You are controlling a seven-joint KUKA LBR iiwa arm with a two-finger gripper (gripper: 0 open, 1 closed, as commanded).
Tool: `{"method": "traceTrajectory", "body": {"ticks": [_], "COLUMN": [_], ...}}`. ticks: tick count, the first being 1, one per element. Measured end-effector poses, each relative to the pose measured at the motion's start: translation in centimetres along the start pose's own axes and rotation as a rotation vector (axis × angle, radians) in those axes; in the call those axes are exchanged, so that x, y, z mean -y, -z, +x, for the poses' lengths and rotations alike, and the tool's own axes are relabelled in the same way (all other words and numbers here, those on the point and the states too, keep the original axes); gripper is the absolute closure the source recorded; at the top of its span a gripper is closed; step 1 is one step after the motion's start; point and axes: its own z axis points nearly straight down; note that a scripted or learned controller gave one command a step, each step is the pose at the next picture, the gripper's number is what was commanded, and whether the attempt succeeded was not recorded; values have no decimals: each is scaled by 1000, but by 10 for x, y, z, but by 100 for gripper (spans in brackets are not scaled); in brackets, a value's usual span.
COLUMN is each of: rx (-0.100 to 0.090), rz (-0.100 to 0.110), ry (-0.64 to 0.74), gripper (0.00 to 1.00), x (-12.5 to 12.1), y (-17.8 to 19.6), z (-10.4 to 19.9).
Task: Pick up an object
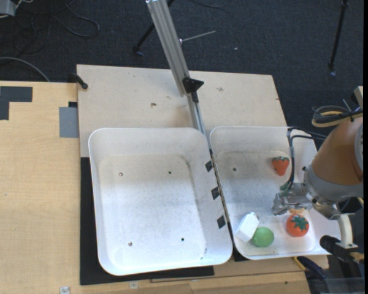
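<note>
gripper [287, 202] low in right bin [245, 141] near its right edge, finger state unclear, tomato [297, 225] just beside

Illumination is even and moderately bright, diffuse from overhead; the two shallow white plastic bins [150, 164] read clean without blown glare. Beyond the bins the dark carpeted floor [251, 29] falls dim. Focus is slightly soft throughout, shadows faint, edges undistorted.

Two white bins [148, 259] sat side by side on the surface [30, 182]; aluminium rail [170, 41] stood far behind, cables [24, 5] far-left.
</note>
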Motion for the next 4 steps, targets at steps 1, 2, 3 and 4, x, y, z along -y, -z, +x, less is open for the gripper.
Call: {"method": "traceTrajectory", "body": {"ticks": [1, 2, 3, 4], "rx": [3, 4, 4, 2], "rz": [-5, -6, -6, -1], "ry": [7, 8, 8, 10], "gripper": [100, 100, 100, 100], "x": [0, 4, -2, -2], "y": [63, 125, 185, 193], "z": [1, 0, -7, -7]}}
